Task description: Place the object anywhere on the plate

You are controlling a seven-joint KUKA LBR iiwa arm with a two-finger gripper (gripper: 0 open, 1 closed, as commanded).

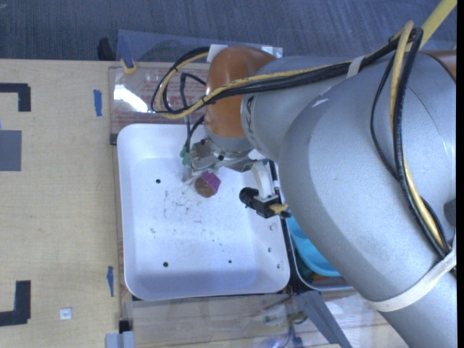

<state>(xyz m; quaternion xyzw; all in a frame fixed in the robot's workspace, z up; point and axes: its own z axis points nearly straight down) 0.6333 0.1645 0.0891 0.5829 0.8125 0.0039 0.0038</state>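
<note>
A small purplish-brown object (208, 184) lies in the left white bin; a blue plate (310, 252) sits partly hidden in the right bin.

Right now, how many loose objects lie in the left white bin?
1. A small purple and brown object lies in the upper middle of the left bin, right at the gripper. The arm covers part of the bin, so more may be hidden.

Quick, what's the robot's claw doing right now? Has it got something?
Gripper: low over the left white bin, right at the small purple-brown object. Whether it grips the object cannot be told.
</note>
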